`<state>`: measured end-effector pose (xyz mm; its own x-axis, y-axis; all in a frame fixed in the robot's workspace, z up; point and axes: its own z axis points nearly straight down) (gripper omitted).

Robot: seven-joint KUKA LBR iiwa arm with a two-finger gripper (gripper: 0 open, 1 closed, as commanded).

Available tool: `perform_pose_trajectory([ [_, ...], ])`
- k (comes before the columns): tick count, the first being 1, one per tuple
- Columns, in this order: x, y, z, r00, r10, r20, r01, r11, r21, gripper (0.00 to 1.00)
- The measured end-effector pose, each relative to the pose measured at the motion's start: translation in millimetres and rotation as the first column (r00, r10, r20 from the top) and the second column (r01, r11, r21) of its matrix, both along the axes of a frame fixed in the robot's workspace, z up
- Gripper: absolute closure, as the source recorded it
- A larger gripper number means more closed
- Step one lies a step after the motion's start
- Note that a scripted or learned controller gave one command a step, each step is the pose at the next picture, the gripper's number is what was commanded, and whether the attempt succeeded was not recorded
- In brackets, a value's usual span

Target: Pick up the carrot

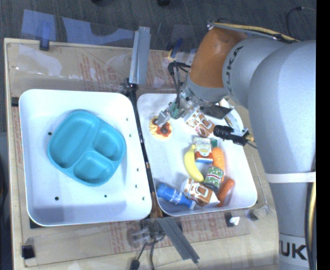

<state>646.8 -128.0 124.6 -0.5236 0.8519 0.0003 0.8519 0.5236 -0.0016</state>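
Here, end effector point(166, 117) near right bin's point(154, 103) rear edge, carrot point(226, 189) against front rim.

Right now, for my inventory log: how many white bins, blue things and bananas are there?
White bins: 2, left bin and right bin
Blue things: 2, plate and bottle
Bananas: 1, banana
Total: 5

Bins point(35, 207) smooth white plastic; tray point(86, 146) matt blue plastic; arm point(277, 89) satin grey, glossy orange band point(215, 58); carrot point(226, 189) smooth plastic-looking.
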Motion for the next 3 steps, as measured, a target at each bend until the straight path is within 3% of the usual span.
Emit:
perform_pose_trajectory([
  [1,9.4,31.0,-34.5,1.0,-0.013,-0.004,0.013,1.0,0.001,1.0],
  [2,10.2,-73.1,-32.6,0.995,-0.097,0.001,0.097,0.995,0.0,1.0],
  [3,3.5,72.3,66.3,0.832,-0.555,-0.001,0.555,0.832,-0.001,1.0],
])
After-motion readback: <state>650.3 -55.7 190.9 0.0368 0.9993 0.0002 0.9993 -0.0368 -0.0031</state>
